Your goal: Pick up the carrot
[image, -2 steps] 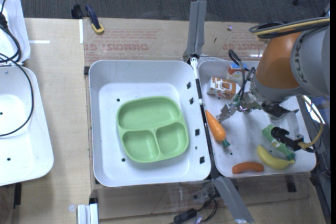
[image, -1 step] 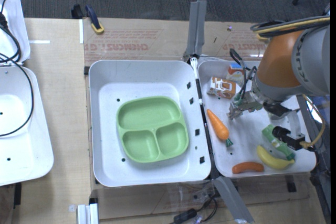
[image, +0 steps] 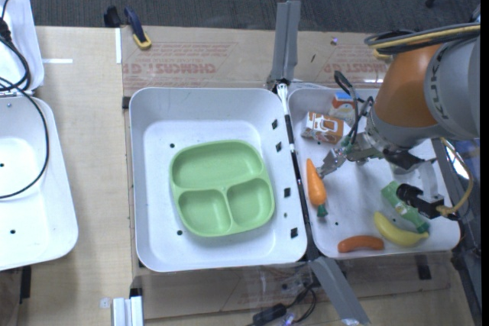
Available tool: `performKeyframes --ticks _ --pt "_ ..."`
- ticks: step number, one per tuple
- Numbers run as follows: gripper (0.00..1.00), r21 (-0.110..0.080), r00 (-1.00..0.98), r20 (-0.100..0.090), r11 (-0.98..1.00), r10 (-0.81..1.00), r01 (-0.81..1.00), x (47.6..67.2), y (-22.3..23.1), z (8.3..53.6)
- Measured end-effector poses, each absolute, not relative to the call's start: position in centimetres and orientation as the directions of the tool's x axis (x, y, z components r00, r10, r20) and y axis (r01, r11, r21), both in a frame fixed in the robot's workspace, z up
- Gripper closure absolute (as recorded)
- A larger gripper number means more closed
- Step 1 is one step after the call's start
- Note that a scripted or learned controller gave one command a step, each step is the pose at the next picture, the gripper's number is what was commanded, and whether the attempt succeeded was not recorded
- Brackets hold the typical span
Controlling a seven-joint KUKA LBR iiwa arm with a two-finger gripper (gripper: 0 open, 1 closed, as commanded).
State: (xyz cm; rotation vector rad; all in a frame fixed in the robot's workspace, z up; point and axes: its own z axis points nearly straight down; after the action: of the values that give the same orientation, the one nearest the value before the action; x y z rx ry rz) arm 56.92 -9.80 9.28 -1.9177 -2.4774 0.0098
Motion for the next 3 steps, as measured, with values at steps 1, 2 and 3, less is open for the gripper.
performKeyframes --ticks 1,2,3 --pt "0.00 -0.001 -0.316 -0.001 0.316 0.949 0.949 55.1 0.3 19.1" --pt "0.00 -0.004 -0.106 0.000 0.106 0.994 0.994 47.7 -5.3 19.1" --pt "0.00 -0.003 -0.130 -0.001 0.130 0.991 0.991 47.8 0.9 19.0"
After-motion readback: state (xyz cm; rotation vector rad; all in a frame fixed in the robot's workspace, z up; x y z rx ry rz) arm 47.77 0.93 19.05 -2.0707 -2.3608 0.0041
